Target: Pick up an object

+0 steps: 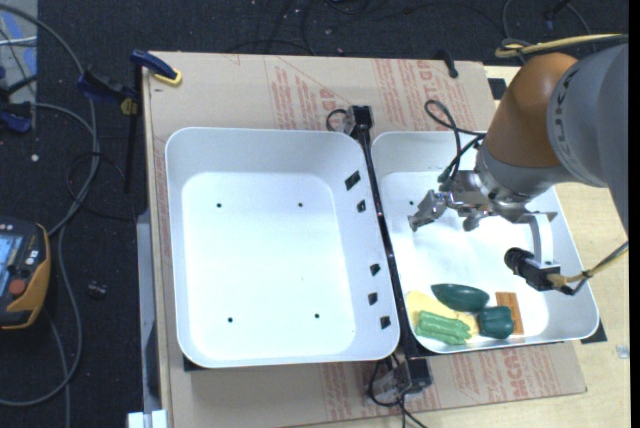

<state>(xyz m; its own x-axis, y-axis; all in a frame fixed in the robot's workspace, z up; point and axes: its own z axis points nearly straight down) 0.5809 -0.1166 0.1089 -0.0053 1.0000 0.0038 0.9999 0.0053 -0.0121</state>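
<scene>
Green objects [458, 312] cluster at right bin's [420, 156] near corner — gripper [447, 210] hovers apart from them, fingers spread, empty. Risk: tight pile against wall — fingers could snag, grab nothing.

I see the big grey and orange robot arm [560, 121] cut off at the right edge, its two-finger gripper [445, 211] too small to read

This is a robotics lab: a grey and orange arm [560, 126] works over two white bins [270, 246] on a cardboard-topped bench [300, 81], cables [60, 146] strewn across dark carpet.
</scene>
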